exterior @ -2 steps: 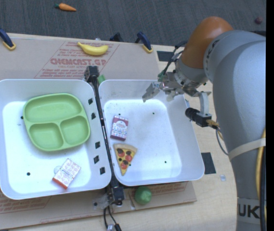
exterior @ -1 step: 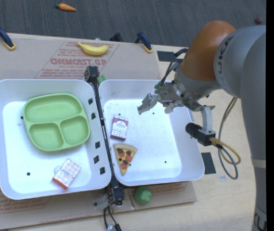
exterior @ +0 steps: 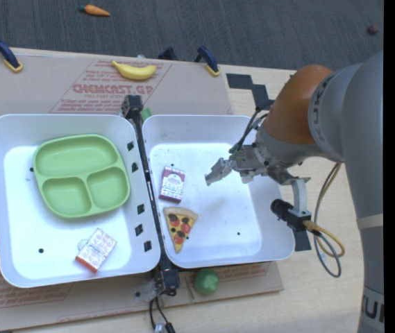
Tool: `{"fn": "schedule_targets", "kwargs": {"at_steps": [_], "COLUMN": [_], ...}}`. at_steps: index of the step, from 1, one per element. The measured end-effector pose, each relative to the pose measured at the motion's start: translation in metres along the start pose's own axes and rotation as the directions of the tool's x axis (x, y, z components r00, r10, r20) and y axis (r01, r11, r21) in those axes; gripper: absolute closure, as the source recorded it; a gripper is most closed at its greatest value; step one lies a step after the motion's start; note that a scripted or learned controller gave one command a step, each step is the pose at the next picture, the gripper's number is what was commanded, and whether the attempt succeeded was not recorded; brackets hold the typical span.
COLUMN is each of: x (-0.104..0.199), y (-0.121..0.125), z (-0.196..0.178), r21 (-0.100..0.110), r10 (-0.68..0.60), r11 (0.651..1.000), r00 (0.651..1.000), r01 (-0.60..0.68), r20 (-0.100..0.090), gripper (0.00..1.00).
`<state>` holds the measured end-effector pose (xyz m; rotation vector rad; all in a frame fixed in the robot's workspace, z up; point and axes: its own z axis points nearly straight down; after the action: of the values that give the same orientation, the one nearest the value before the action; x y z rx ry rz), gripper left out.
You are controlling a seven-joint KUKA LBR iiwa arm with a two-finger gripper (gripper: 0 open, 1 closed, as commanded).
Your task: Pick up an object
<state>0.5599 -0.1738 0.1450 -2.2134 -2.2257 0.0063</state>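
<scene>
Looms closest to the lens: grey arm (exterior: pixel 355 109) with orange band (exterior: pixel 294 109). Ends in the gripper (exterior: pixel 216 173), which hangs just right of the pink carton (exterior: pixel 173 184), slightly higher in frame and apart from it. Cannot tell from this slant whether set wide or narrow. Cannot judge height above the floor of the right bin (exterior: pixel 211 220) either.

Nearest candidates: pink carton, lying flat beside the wall shared with the left bin (exterior: pixel 17 207), and pizza slice (exterior: pixel 178 227), directly below the carton in frame and nearly touching it. Also far left of the carton, across the wall, green plate (exterior: pixel 79 175), and down-left of the carton a red-and-white packet (exterior: pixel 95 248).

Likely troubles, as a judgement:
- Straight descent from here probably lands on bare bin floor right of the carton and closes on nothing. Needs a shift left first.
- Carton lies flat and thin, so a grasp from above may skid over its face or nudge it against the shared wall.
- Little room left of the carton, so a jaw on that side could strike the wall or ride up on it.
- Pizza slice crowds the carton from below, so a wide approach may catch both, or push one onto the other.
- Cables (exterior: pixel 322 234) hang right of the carton, past the gripper, and could drag on the bin rim during a reach.
</scene>
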Motion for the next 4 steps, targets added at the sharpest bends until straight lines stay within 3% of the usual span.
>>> {"fn": "schedule_targets", "kwargs": {"at_steps": [1,2,3,4], "x": [-0.034,0.099,0.030,0.061], "y": [0.077,0.098,0.096,0.027], "z": [0.051,-0.049,-0.085,-0.042], "r21": [-0.002,-0.006,-0.004,0.000], "r10": [0.001,-0.001,0.002,0.001], "r11": [1.000,1.000,1.000,1.000], "r00": [1.000,1.000,1.000,1.000], "r01": [-0.001,0.001,-0.002,-0.001], "r20": [-0.003,-0.003,-0.001,-0.001], "gripper": [0.00,0.00,0.00,0.00]}}
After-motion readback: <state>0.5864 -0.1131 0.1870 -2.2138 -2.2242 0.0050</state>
